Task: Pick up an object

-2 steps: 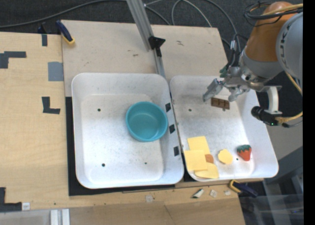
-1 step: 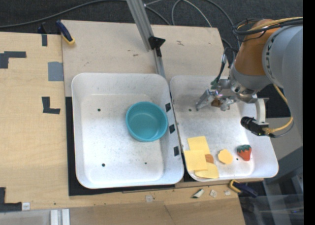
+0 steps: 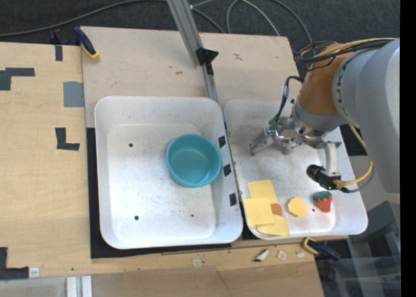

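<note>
Gripper [image 3: 270,138] sits in the upper part of the right bin [image 3: 242,117], right of frame centre, fingers spread wide, nothing between them, low over bare bin floor. Candidate objects lie toward the lower frame from it: yellow flat pieces [image 3: 263,206] almost straight below, small orange round piece [image 3: 298,207] and red strawberry-like item [image 3: 323,201] down and to the right, all well apart from the fingers. Teal bowl [image 3: 193,160] is in the left bin [image 3: 104,159], down-left, across the rims. Nearest pick is probably the yellow pieces; no clear long axis.
</note>
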